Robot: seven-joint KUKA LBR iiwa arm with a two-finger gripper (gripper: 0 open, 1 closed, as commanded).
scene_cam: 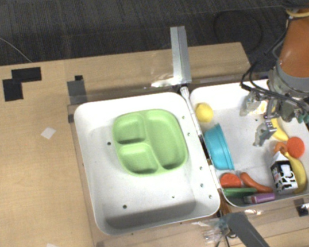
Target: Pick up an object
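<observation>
Wooden bench (31, 186) bearing two white bins (99, 158) side by side.

A green divided tray (148, 140) lies in one white bin (99, 158), a blue bowl (219, 147) and yellow lemon (203, 112) in the other.

You were working in a robotics lab or test cell, not a home. Two shallow white bins (93, 176) sat side by side on a plywood bench (31, 186), with black marker shapes (20, 82) at the upper left of the frame, metal brackets (180, 52) at the bin edges, and dark carpet (96, 13) across the top.
</observation>
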